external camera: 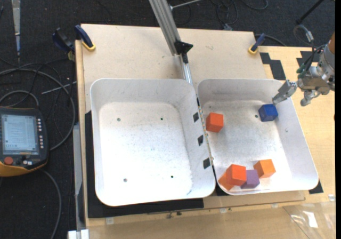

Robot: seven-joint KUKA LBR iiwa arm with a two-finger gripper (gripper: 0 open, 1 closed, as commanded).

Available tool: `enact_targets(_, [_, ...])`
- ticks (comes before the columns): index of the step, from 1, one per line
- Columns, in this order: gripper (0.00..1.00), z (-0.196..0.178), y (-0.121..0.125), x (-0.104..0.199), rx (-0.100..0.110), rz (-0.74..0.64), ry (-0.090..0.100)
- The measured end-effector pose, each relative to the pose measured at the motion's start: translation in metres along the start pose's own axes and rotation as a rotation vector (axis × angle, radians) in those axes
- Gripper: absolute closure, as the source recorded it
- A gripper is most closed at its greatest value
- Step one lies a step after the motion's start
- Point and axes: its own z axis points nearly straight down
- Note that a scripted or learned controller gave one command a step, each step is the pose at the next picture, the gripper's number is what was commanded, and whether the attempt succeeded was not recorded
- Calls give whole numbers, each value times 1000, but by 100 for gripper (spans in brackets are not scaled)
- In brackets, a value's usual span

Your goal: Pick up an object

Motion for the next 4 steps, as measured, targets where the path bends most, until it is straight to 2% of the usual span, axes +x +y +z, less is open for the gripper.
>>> enact_targets(1, [0,164,17,1,0,0,1])
enact_targets(2, [0,160,70,-5,-7,-1,-1])
enact_targets(3, [100,150,68,-5,-4,-1,-2])
enact_targets(4, [100,15,67,46,-10,-2,0])
